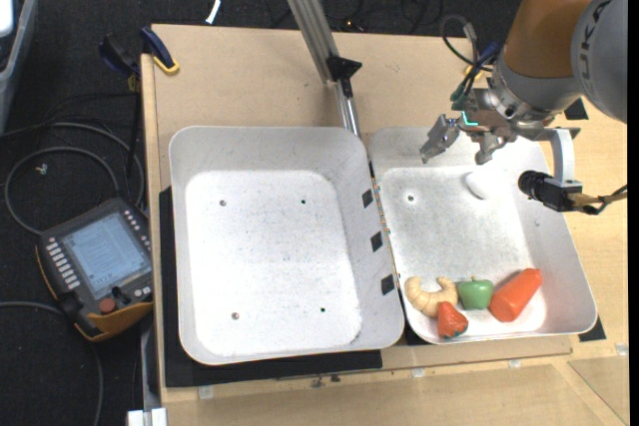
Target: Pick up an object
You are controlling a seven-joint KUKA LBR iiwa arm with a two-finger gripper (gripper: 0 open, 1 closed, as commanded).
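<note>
Fingers of the grey two-finger gripper point(462, 143) stand spread apart with nothing between them, hanging over the far edge of the right shallow white plastic bin point(559, 244). One fingertip point(432, 149) points toward the bin's far left corner and the other lies just to its right, above the far wall. Above them the grey arm with its orange band point(554, 10) reaches in from the bench's right edge. A small white rounded object point(477, 185) lies on the bin floor just beneath the gripper, near the far edge and apart from the fingers.

Along the near edge of the same bin sits a cluster of toy foods: a cream curved piece point(427, 293) toward the near left corner, a small red pepper-like piece point(450, 318) touching it against the near wall, a green pepper-shaped piece point(475, 292) just beside both, and a larger orange carrot-shaped piece point(515, 294) toward the near right corner.

Beside it, the left shallow white plastic bin point(190, 165) lies close against the right one, their inner edges touching. Both rest on the tan wooden bench point(250, 75).
</note>
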